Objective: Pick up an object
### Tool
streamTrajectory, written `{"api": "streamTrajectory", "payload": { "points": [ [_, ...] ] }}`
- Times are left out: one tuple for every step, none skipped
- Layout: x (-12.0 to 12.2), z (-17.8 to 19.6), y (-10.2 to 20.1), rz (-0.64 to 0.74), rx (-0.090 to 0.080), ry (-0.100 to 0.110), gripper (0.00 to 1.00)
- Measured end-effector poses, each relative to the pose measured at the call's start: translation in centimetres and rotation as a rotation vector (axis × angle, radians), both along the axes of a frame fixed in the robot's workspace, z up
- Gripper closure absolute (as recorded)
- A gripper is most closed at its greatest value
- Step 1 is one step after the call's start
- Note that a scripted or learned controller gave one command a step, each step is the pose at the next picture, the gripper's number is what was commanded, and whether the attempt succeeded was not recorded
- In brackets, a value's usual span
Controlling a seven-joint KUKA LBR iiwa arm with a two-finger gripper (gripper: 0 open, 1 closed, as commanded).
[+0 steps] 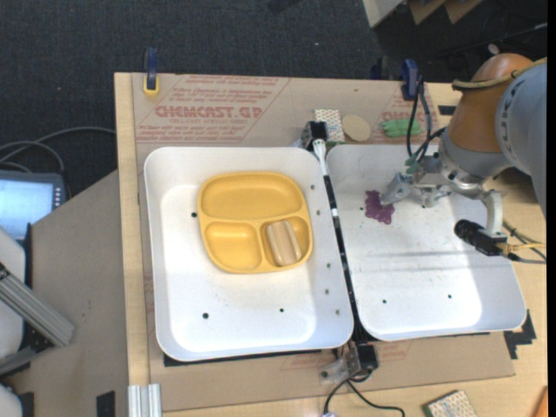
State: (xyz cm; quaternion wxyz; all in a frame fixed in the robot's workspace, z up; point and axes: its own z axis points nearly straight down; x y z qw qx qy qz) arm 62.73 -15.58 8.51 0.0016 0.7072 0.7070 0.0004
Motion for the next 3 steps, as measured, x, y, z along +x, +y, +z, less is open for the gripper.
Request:
{"api": "streamTrajectory", "payload": {
  "points": [
    [-2.5, 0.1, 6.6, 0.004, 0.003, 0.002, 0.0],
    [-3.9, 0.1, 4.6, -0.002, 0.003, 0.003, 0.0],
    [-6.5, 0.2, 6.2, -0.001, 0.002, 0.0, 0.0]
  ]
}}
